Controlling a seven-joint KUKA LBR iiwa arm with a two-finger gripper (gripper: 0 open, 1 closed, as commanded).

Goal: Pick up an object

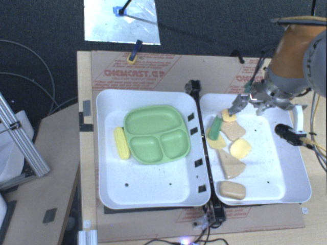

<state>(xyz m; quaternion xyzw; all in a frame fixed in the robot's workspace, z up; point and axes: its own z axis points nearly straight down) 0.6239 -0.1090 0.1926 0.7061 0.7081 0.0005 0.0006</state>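
1. Food pieces (231, 142) lie clustered at nine o'clock in the right bin (286, 185), none lifted.
2. Gripper (236, 107) hovers at the cluster's twelve o'clock edge; whether its pincer is apart or together, I cannot tell.
3. Grasp and lift remain undone.
4. Green tray (156, 134) fills the left bin (148, 188).

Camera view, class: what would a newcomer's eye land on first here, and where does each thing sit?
Probably the green divided plate in the left bin, with a yellow corn cob beside it. Next, the cluster of tan and yellow play food in the right bin. The grey and orange arm reaches in from the right, its end effector above that cluster.
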